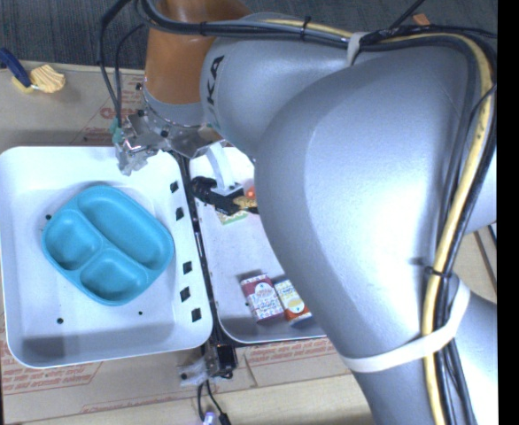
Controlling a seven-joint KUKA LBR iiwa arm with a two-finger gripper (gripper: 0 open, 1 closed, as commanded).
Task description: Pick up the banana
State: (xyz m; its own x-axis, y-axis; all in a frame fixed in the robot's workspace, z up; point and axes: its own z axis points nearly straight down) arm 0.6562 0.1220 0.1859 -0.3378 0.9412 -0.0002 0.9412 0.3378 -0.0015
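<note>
Arm [330, 149] arches over right bin [268, 330] — gripper [135, 149] seemingly above left bin [29, 237].

The arm [348, 193] is smooth, rounded silver-grey, with an orange band [175, 51] above the wrist. Black and yellow cables [445, 237] run along it, bound by a white strap [401, 348].

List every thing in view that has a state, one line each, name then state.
blue divided plate: lying flat in the left bin, right way up, compartments bare.
red carton: lying flat in the right bin, beside the small orange packet.
arm: reaching across the right bin, covering most of it.
gripper: low over the left bin's far edge.
</note>
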